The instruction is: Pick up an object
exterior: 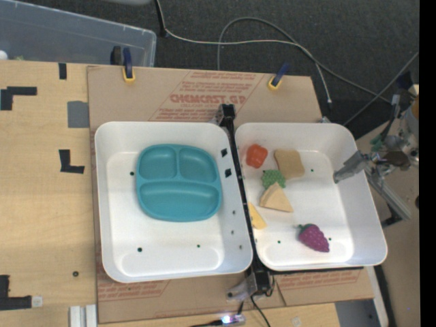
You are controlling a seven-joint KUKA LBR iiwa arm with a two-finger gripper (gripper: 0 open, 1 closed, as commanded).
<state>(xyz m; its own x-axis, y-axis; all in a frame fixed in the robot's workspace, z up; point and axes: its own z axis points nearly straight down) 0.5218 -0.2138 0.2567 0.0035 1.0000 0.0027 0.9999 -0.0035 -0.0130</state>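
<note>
Jaws (347, 167) at the right bin's (340, 136) right rim; their state cannot be told.
Inside lie 1 grape bunch (313, 237), cheese wedge (276, 199), bread slice (289, 163) and tomato (256, 156); the left bin (109, 182) holds 1 teal plate (178, 183), on a cardboard-covered bench (204, 94).

A robotics lab: clamped cardboard sheet (204, 97), taped bench (41, 182), trailing cables (272, 36).
</note>
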